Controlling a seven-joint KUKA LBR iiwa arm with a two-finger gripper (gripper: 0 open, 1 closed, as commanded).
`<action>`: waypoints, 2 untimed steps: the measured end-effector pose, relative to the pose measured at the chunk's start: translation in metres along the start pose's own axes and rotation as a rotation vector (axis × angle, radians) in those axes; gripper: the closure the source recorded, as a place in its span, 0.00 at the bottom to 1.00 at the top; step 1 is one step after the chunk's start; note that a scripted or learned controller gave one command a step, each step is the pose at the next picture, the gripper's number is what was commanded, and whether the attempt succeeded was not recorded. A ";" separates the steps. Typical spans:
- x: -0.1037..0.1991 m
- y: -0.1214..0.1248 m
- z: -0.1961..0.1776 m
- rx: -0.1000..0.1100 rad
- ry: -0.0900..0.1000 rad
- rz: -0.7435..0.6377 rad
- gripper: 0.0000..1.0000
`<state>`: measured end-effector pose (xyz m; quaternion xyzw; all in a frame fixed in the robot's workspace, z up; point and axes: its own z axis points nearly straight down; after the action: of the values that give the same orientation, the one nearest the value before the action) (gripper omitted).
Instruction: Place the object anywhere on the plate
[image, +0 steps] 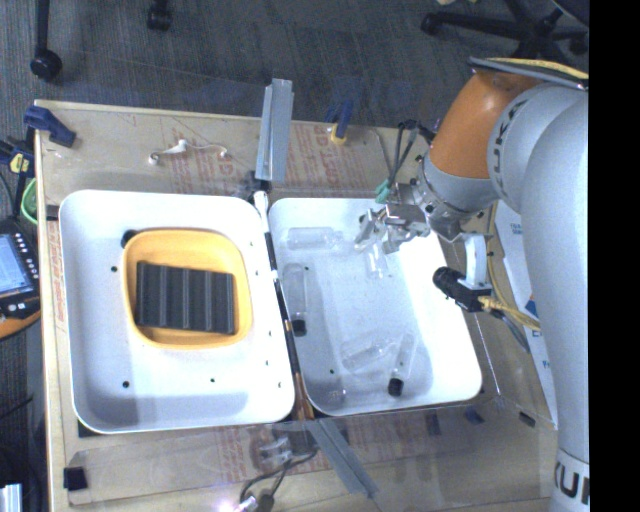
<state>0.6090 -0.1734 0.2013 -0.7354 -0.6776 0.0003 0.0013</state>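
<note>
Down at the bottom right, the grey arm (575, 300) carries dark capital letters near its base, and "KU" is all that can be read before the edge cuts the word off. Over on the far left, a handheld screen (12, 268) is glowing, but whatever is written on it is too small and blurred to make out. No readable text appears on the two white bins (100, 215) or the yellow plate (185, 245).
</note>
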 end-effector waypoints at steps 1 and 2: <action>0.091 -0.020 -0.033 0.002 0.000 -0.052 1.00; 0.163 -0.026 -0.021 0.002 -0.001 -0.151 1.00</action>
<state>0.5963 -0.0091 0.2224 -0.6822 -0.7311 0.0013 0.0017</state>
